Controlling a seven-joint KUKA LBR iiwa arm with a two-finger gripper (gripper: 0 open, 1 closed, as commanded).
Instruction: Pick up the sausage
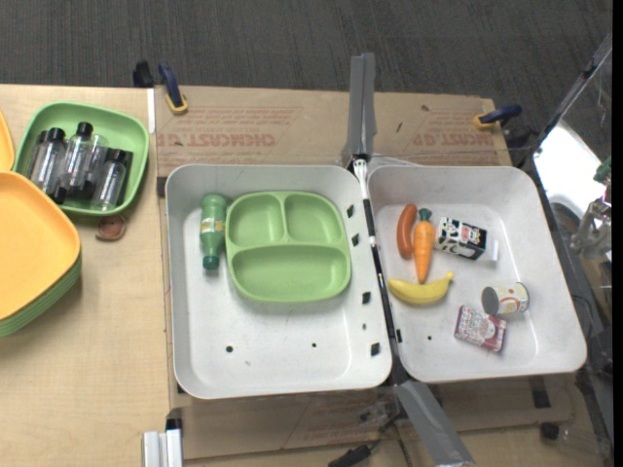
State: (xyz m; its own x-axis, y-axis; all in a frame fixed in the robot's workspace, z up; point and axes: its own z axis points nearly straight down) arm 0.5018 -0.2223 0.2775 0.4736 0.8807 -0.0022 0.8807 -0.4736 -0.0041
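Occupying the bench side by side, the two white bins hold different loads. The left bin (pixel 195 358) contains a green three-compartment plate (pixel 288 246) with a green bottle (pixel 212 230) lying just beside its left edge. The right bin (pixel 545 348) contains the sausage (pixel 406 230), a carrot (pixel 422 249), a banana (pixel 421 290), a cow-print carton (pixel 461 238), a small can (pixel 506 300) on its side and a pink packet (pixel 480 329).

On the bench to the left, a green tray (pixel 131 178) holds several dark-capped bottles (pixel 78 163); a stack of orange plates (pixel 34 251) is cut off by the frame.

A grey blurred shape, apparently part of the arm (pixel 605 207), is cut off at the right edge; whether its gripper is open or closed cannot be told.

The sausage lies upright in the view at the upper left of the right bin, near the divider, touching the carrot on its right. It is well apart from the blurred shape, with the carton between.
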